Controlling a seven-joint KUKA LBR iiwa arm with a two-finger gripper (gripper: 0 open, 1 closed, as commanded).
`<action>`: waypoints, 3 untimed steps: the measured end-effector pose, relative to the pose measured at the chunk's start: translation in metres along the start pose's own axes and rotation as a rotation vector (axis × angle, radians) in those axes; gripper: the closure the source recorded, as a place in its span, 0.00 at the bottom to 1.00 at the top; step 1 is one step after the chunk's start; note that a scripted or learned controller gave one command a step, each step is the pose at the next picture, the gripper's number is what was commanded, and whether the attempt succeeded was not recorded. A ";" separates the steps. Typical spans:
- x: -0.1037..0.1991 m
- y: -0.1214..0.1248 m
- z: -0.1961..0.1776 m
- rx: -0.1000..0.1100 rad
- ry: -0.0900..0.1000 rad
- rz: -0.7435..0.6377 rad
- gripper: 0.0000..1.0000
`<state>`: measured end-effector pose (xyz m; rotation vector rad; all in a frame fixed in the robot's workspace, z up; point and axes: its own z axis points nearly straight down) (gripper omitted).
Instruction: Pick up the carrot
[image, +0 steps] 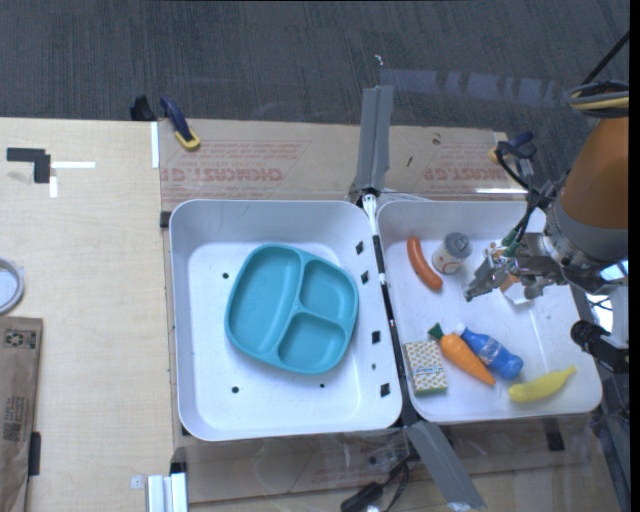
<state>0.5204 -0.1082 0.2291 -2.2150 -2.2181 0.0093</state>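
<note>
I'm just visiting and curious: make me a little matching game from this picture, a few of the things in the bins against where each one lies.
Things:
1. carrot
2. blue divided plate
3. banana
4. sausage

Places:
A. alone in the left bin
B. near corner of the right bin, toward the arm's side
C. far part of the right bin, close to the divider
D. right bin, between the small box and the blue bottle

Pairs: 1-D, 2-A, 3-B, 4-C

Two white bins (190, 300); one blue plate (292, 309), carrot (464, 355), banana (541, 384), bottle (492, 351), sausage (424, 264).
</note>
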 end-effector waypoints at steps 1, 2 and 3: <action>0.012 -0.015 0.137 -0.009 -0.001 -0.207 0.00; 0.013 -0.014 0.130 -0.007 0.003 -0.205 1.00; 0.098 -0.013 0.041 -0.002 -0.002 -0.127 1.00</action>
